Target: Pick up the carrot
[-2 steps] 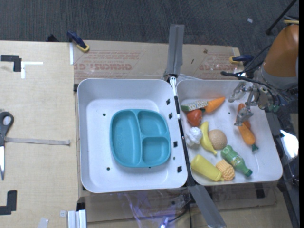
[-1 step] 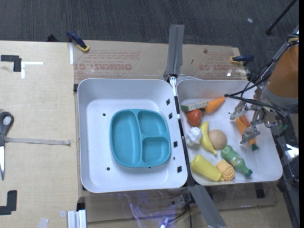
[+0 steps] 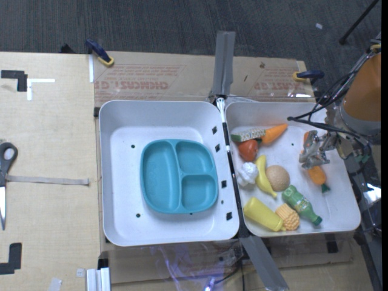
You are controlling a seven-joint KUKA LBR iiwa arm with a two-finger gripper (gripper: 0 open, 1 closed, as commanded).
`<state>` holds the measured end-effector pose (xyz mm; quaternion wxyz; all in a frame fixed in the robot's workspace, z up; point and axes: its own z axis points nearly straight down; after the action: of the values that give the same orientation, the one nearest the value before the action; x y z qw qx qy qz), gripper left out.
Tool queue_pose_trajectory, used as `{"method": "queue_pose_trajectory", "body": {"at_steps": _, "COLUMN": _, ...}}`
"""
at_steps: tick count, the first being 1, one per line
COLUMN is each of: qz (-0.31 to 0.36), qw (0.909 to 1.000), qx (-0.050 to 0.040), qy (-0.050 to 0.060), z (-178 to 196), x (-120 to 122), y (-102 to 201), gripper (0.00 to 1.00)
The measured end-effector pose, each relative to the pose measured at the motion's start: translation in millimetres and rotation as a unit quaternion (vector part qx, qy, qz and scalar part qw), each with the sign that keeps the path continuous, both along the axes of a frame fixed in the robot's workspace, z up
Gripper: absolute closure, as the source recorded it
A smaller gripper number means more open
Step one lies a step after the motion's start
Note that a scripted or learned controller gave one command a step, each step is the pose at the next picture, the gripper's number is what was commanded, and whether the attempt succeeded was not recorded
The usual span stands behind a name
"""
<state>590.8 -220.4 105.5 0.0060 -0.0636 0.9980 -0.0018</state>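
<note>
Robotics lab or test bench, not home. Plywood bench (image 3: pixel 48 162) with black tape marks and strip of tape. Two white bins (image 3: pixel 115 180) butted together, cardboard sheet (image 3: pixel 157 80) beneath, held by blue clamps (image 3: pixel 100 52). Toy plastic food (image 3: pixel 270 190) in right bin, teal divided plate (image 3: pixel 179 176) in left. Scissors (image 3: pixel 5 174) at bench's left edge. Dark carpet (image 3: pixel 182 11) beyond bench. Cables (image 3: pixel 339 86) and robot arm (image 3: pixel 364 96) at right.

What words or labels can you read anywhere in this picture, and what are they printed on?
Red lettering on the cardboard sheet behind the bins: appears upside down and too blurred to read for sure.
Green bottle: any label is too small to read.
Nothing else bears readable text.
</note>
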Motion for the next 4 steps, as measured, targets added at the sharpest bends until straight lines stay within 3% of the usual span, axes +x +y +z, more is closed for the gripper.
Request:
{"method": "queue_pose_trajectory", "body": {"at_steps": 1, "qz": 0.000, "qw": 1.0000, "qx": 0.0001, "qy": 0.000, "z": 0, "x": 0, "y": 0, "gripper": 0.00}}
{"method": "queue_pose_trajectory", "body": {"at_steps": 2, "qz": 0.001, "qw": 1.0000, "qx": -0.0010, "qy": -0.004, "z": 11, "x": 3, "y": 1, "gripper": 1.00}}
{"method": "queue_pose_trajectory", "body": {"at_steps": 3, "qz": 0.100, "qw": 0.9950, "qx": 0.0007, "qy": 0.003, "z": 79, "x": -15, "y": 64, "gripper": 1.00}}
{"method": "queue_pose_trajectory", "body": {"at_steps": 4, "qz": 0.325, "qw": 0.9458, "qx": -0.0008, "qy": 0.004, "z": -5, "x": -45, "y": 5, "gripper": 1.00}}
